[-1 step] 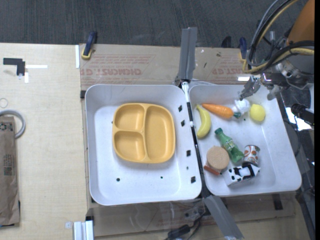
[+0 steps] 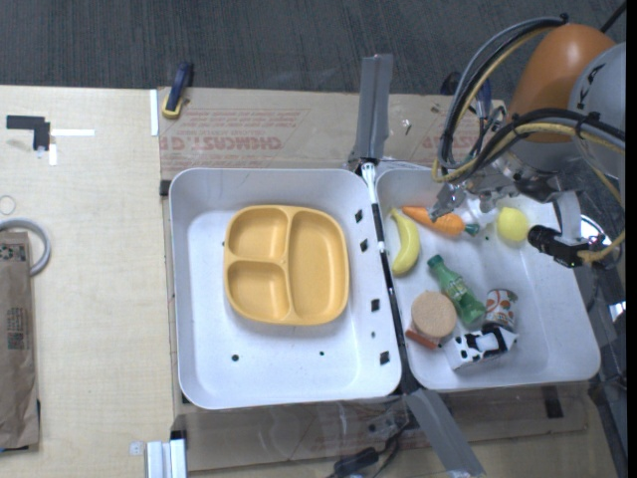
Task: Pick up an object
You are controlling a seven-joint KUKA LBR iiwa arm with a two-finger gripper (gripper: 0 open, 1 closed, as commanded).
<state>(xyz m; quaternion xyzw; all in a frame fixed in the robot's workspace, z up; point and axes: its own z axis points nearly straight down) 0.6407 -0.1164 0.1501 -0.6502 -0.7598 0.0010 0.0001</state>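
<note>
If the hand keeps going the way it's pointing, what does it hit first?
Most likely the orange carrot-shaped toy: the hand points down into the right white bin, with its tip right at that toy. Depth is unclear from this slanted view, so it may already touch.

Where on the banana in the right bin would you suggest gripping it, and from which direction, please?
Grip the banana across its thick middle, coming straight down from above. It lies flat, curved along the right bin's left wall, so the fingers should close across its narrow width. The wall-side finger has little room, and the carrot lies close to its top end, so the middle looks safest.
</note>
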